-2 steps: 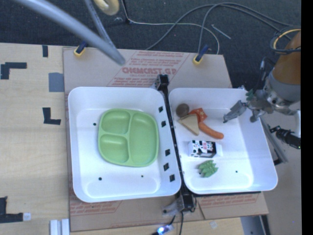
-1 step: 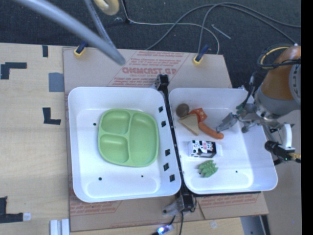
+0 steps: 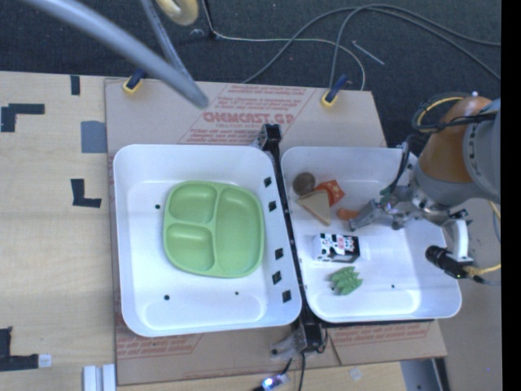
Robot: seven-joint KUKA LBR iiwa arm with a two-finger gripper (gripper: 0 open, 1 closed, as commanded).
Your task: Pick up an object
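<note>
Arm enters from 3 o'clock; the pincer (image 3: 368,216) sits low in the right bin (image 3: 431,300), pointing toward 9 o'clock. Whether it is open or closed cannot be told: the tip is small and blurs into an orange piece (image 3: 348,214) lying just off its end. Nothing is visibly held.

Objects in the right bin, all in its 9 o'clock half:
- orange-red wedge (image 3: 332,191) and a tan flat piece (image 3: 313,208), touching, near the bin's 10 o'clock corner
- dark round object (image 3: 304,182) just at 11 o'clock of those
- black-and-white block (image 3: 338,248), near centre
- green lumpy toy (image 3: 346,281), toward 7 o'clock

The left bin (image 3: 134,218) holds a green divided tray (image 3: 214,228).

Judgement: step in hand is the approach and close on the nearest item, probably the small orange piece at the tip.

To do it well:
- centre the tip over a single object; the wedge cluster at 10 o'clock is crowded and invites a double or glancing contact
- descend straight down, close only when the object sits between the tips
- lift slowly and check the hold before clearing the bin wall

Target appearance: small, orange, elongated, lying flat on the white floor; shape detail too fine to resolve. Thin profile suggests it could slip out of a shallow grip.
</note>
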